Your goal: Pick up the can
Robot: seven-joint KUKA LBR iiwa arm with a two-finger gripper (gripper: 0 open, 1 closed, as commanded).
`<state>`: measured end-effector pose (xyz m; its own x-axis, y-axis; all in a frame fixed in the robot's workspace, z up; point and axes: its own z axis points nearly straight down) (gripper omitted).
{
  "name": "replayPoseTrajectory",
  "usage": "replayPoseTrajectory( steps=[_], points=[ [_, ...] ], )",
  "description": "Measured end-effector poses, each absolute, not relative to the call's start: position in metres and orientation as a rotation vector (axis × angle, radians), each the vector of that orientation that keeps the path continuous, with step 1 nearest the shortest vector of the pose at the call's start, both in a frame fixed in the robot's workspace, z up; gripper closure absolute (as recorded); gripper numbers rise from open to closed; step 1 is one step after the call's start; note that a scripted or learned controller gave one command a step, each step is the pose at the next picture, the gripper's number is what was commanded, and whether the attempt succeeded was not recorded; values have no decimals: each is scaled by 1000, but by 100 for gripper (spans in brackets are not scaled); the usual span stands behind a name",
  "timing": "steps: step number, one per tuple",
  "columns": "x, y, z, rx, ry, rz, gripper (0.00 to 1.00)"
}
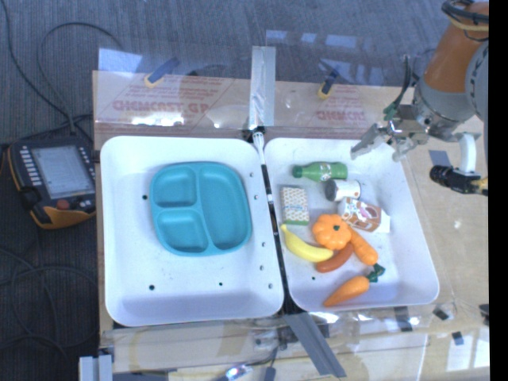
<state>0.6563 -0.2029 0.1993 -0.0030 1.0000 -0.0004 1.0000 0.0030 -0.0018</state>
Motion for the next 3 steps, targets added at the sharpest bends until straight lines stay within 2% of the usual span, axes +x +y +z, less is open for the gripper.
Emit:
replayPoseTrajectory(
  steps=[1,2,3],
  points=[
    [629,-165,290,-2021,-2408,4,0],
    [599,-152,285,-2030,-2399,5,0],
    [599,-151,294,-2029,-2400,7,100]
  ],
)
